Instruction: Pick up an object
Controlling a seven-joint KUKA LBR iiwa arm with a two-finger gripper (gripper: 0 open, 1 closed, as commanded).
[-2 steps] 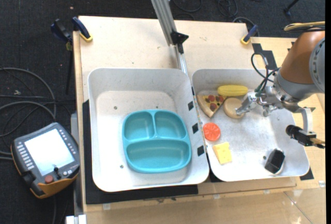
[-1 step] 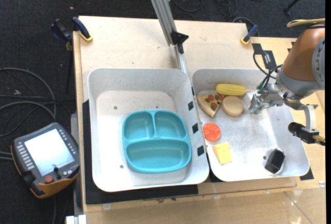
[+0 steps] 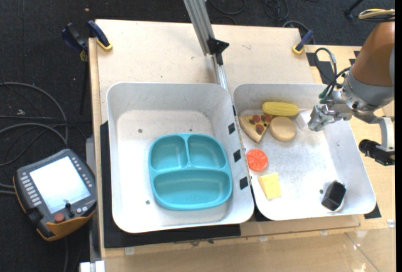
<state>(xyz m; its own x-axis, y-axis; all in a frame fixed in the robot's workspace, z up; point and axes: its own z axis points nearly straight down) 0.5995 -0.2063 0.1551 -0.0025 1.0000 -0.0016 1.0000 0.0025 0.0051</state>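
Note:
The right bin (image 3: 352, 157) holds several toy foods: a yellow corn cob (image 3: 280, 108), a pizza slice (image 3: 254, 127), a tan round piece (image 3: 283, 130), an orange-red slice (image 3: 257, 159), a yellow cheese wedge (image 3: 271, 186) and a small black object (image 3: 333, 195). My gripper (image 3: 316, 120) hangs over the bin's upper right part, just right of the corn cob and the tan piece. Nothing shows between its fingers.
The left bin (image 3: 125, 139) holds a teal divided plate (image 3: 188, 171). A slanted metal pole (image 3: 196, 7) rises from the bench behind the bins. Yellow clamps (image 3: 102, 43) sit at the bench's back corners. A teach pendant (image 3: 55, 192) lies on the floor at left.

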